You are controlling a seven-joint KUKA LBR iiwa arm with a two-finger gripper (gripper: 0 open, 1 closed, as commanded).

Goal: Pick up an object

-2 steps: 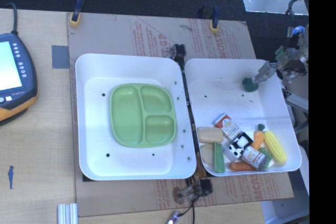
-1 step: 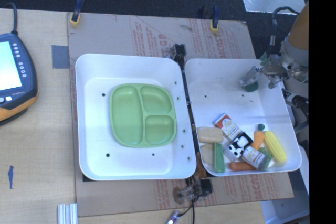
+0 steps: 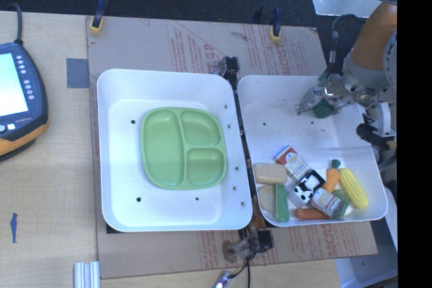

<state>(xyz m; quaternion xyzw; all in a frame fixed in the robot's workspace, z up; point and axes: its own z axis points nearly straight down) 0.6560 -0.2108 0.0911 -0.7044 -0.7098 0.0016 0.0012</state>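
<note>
A dark green object (image 3: 323, 108) sits at the gripper (image 3: 318, 102) in the far right part of the right bin (image 3: 270, 94), with the grey fingers (image 3: 308, 104) splayed around it; whether they clamp it or just straddle it cannot be told, nor can how wide they stand. The arm (image 3: 370, 44), with its orange band, comes in from the right over the bin's far corner. The rest of the toys lie heaped in the near part of that bin: a corn cob (image 3: 354, 187), a carrot (image 3: 332, 179), a small carton (image 3: 291, 160), a tan block (image 3: 270, 174), a green stick (image 3: 281, 202) and a black-and-white piece (image 3: 307, 187). The left bin (image 3: 115, 145) holds a green divided plate (image 3: 183, 147). A pendant (image 3: 19, 98) rests at the bench's left edge.
</note>
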